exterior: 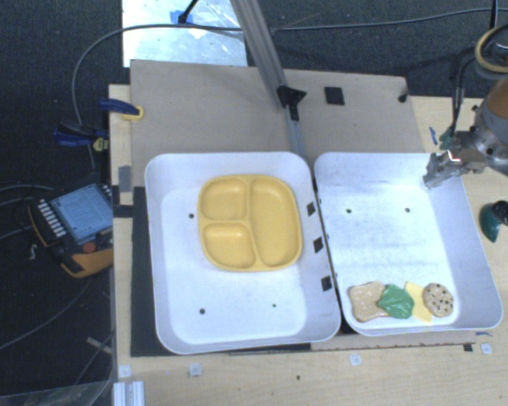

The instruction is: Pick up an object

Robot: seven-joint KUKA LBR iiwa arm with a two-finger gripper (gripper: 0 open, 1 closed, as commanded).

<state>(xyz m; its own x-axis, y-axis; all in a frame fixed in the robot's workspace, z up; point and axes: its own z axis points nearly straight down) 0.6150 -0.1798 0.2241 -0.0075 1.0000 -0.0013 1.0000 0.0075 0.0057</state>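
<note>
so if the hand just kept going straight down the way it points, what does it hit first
Probably the bare floor of the right bin near its top right corner. The hand hangs there, well away from the food pieces at the bin's near edge, though depth is hard to judge.

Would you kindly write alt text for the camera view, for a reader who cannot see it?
The gripper hangs over the right bin's far right corner, away from the toy foods along its near edge: a bread slice, a green leaf, a yellow piece and a cookie. The left bin holds a yellow divided plate.
</note>
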